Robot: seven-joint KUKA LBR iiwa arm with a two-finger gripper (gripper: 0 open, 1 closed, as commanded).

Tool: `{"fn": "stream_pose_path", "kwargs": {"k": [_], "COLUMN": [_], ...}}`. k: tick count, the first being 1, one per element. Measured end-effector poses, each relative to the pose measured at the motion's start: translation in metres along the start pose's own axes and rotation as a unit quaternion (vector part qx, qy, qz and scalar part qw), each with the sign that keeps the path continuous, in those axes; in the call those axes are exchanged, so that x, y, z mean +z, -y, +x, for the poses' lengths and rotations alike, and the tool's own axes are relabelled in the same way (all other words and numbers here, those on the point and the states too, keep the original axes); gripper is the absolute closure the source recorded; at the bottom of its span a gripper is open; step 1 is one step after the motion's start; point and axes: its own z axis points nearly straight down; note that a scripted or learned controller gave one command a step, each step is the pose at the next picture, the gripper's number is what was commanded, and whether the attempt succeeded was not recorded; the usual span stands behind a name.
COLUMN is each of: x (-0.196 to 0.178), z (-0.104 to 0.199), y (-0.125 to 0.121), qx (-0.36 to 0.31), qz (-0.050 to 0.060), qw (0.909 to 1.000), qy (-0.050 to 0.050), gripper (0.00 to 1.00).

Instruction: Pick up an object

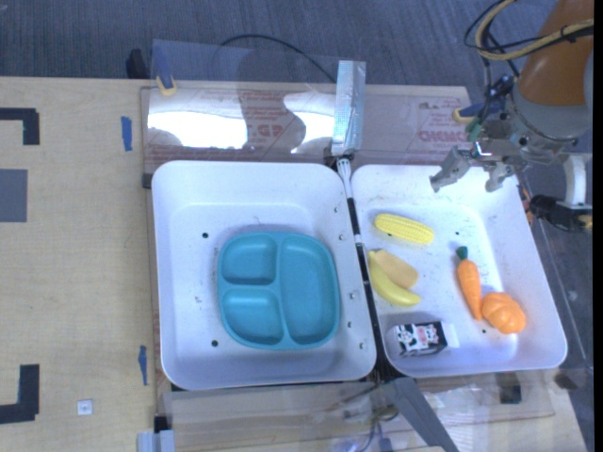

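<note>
The right bin (539, 252) holds a yellow corn cob (404, 228), a yellow banana (392, 278), an orange carrot (468, 286) with a green top, a round orange fruit (504, 313) and a small black-and-white carton (419, 338). My gripper (471, 176) hangs above the bin's far right corner, fingers spread apart with nothing between them. It is well clear of the objects, up and to the right of the corn cob.
The left bin (179, 205) holds a teal divided plate (279, 288). A clear panel (245, 102) and a metal post (348, 106) stand behind the bins. Cables (513, 26) loop over the arm at the top right. Tan bench surface (66, 252) lies to the left.
</note>
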Motion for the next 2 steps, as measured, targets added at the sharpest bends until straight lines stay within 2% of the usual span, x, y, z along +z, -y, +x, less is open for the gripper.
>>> {"fn": "stream_pose_path", "kwargs": {"k": [1,2], "x": [0.14,0.084], "z": [-0.011,-0.061], "y": [0.047,0.118], "qx": [-0.002,-0.135], "qz": [-0.004,0.0], "qw": [1.0,0.9909], "qy": [0.001,0.0], "gripper": [0.0,0.0]}}
